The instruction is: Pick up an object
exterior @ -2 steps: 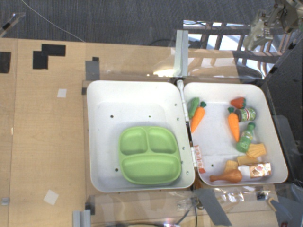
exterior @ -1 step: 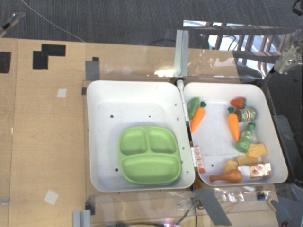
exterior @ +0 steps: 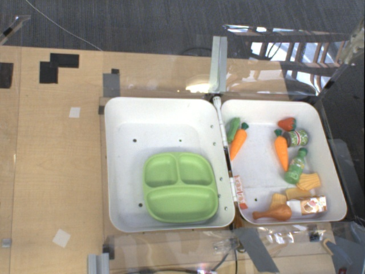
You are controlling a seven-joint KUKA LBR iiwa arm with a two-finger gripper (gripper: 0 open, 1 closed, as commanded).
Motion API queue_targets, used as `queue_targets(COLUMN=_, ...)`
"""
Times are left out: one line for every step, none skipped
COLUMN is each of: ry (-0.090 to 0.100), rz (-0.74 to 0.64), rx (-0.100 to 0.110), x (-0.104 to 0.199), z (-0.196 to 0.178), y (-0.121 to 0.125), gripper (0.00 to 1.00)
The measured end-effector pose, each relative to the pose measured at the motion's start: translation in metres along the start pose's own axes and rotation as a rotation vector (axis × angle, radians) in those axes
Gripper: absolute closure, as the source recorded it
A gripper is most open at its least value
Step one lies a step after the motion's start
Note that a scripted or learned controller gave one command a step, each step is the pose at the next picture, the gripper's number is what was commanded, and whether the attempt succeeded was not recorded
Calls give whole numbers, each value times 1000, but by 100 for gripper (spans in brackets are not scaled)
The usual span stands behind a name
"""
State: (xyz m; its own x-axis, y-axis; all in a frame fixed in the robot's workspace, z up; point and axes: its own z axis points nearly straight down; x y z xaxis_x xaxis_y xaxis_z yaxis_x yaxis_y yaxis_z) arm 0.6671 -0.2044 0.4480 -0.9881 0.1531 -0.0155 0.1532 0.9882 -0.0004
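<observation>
The right bin [exterior: 259, 178] holds several toy foods. An orange carrot [exterior: 238, 141] lies against its left wall beside a green vegetable [exterior: 232, 128]. Along the right side sit a red strawberry [exterior: 287, 123], a small green can [exterior: 297, 137], a second carrot [exterior: 282, 153] and a green bottle [exterior: 295, 169]. Near the front edge lie a yellow wedge [exterior: 308, 181], a brown drumstick [exterior: 274, 213] and a small white carton [exterior: 313, 205].
The left bin [exterior: 125, 153] holds a green divided plate [exterior: 181, 186] toward its front. A metal post [exterior: 218, 61] stands behind the seam between the bins. Bare wooden bench [exterior: 51, 170] stretches to the left.
</observation>
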Motion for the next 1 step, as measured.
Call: queue_targets(ry=-1, rz=11, rx=0, x=2, z=-43, y=0, gripper=100)
